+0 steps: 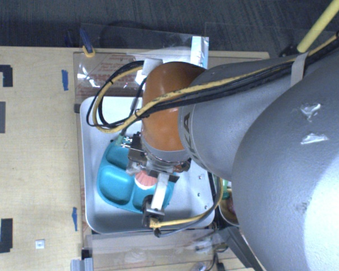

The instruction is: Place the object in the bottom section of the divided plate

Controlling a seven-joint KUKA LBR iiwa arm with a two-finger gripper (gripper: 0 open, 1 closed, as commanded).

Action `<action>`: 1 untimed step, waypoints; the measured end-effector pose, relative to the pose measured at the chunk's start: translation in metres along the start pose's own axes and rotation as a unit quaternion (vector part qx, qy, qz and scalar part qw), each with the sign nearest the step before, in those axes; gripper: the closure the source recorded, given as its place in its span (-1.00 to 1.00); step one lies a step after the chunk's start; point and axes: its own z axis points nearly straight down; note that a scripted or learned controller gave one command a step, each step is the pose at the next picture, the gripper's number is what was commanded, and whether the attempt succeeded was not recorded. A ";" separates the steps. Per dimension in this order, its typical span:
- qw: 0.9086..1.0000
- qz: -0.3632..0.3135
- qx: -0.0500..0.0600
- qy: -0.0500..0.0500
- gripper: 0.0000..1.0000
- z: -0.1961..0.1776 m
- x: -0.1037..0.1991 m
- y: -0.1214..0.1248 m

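One grey arm (260, 134) over blue divided plate (120, 180), white bin (93, 151), fingers' state unclear

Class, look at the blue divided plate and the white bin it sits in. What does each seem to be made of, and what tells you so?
Blue divided plate: probably moulded plastic, smooth with a slight sheen; its colour is even and its section walls are rounded. White bin: likely plastic or coated metal, smooth and faintly glossy; the look leaves that open.
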 end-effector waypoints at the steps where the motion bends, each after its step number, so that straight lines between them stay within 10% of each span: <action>1: 1.000 0.000 0.000 0.000 -1.00 0.000 0.000 0.000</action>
